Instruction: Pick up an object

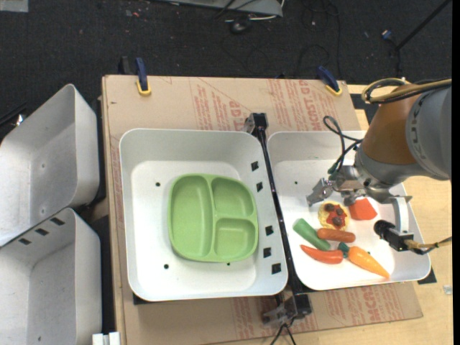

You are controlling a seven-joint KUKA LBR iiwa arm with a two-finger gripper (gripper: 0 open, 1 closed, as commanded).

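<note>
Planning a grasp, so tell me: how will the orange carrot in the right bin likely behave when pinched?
The carrot looks like smooth, glossy toy plastic, so probably stiff, light and somewhat slippery. Its tapered, rounded body may roll or squirt from a pinch. It lies against the red pepper, which could shift too.

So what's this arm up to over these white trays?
The robot arm reaches in over the right bin, its gripper low above a heap of toy food: a small pizza piece, a red block, a green pepper, a red chilli and a carrot. Nothing looks lifted yet. The left bin holds a green divided plate.
</note>
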